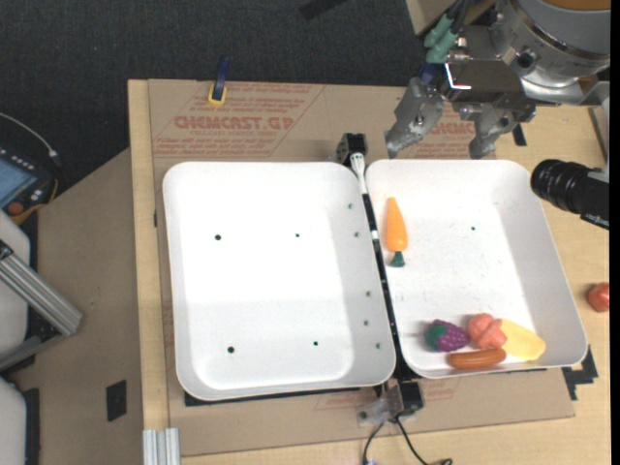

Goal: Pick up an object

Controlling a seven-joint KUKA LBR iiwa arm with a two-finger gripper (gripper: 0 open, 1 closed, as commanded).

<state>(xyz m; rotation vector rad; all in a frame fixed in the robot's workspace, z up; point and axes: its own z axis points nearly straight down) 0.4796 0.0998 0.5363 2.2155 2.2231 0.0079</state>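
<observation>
My gripper (pixel 443 141) hangs above the far edge of the right bin (pixel 504 250), open, with nothing between its two fingers. An orange toy carrot (pixel 394 225) with a green stem lies at the right bin's left side, in front of the gripper. In the near corner of that bin sit a purple grape bunch (pixel 447 335), a pink-orange toy (pixel 487 330), a yellow piece (pixel 524 342) and a red-orange sausage (pixel 476 358), clustered together.
The left bin (pixel 271 279) lies beside the right one, joined along a black strip. A black cylinder (pixel 572 188) juts in at the right edge. A small orange object (pixel 600 297) rests on the bench outside the right bin. Cardboard lies under both bins.
</observation>
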